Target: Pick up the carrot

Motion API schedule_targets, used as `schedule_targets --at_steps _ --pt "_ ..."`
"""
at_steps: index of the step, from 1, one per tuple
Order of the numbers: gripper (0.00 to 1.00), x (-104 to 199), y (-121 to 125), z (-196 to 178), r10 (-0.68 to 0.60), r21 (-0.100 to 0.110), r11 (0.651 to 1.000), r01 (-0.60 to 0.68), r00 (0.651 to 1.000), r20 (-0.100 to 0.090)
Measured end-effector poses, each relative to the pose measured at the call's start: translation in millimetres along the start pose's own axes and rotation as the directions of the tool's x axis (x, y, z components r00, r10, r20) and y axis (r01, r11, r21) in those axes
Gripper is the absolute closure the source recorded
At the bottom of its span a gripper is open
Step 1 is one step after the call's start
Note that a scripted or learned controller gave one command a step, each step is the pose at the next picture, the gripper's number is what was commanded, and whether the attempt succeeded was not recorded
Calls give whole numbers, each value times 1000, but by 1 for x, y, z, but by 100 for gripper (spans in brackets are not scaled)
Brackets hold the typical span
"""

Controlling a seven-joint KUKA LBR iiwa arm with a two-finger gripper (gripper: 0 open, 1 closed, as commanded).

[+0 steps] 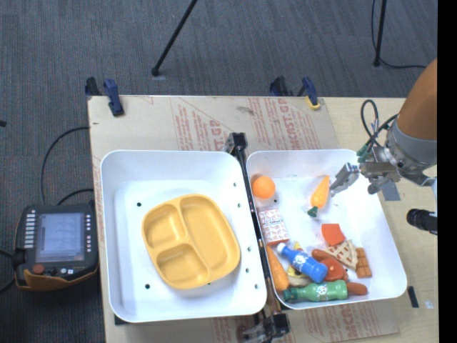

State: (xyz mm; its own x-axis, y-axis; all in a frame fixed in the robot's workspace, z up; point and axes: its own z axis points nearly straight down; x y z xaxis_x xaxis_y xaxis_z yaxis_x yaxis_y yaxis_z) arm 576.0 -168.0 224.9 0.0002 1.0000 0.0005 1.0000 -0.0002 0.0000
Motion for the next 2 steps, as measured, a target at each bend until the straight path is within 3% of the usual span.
schedule_targets --at_steps 1,2 --pt "0 -5 35 138 -24 2 1000 24 1000 -1" --pt "100 -5 35 127 -22 1 1000 22 1000 -1"
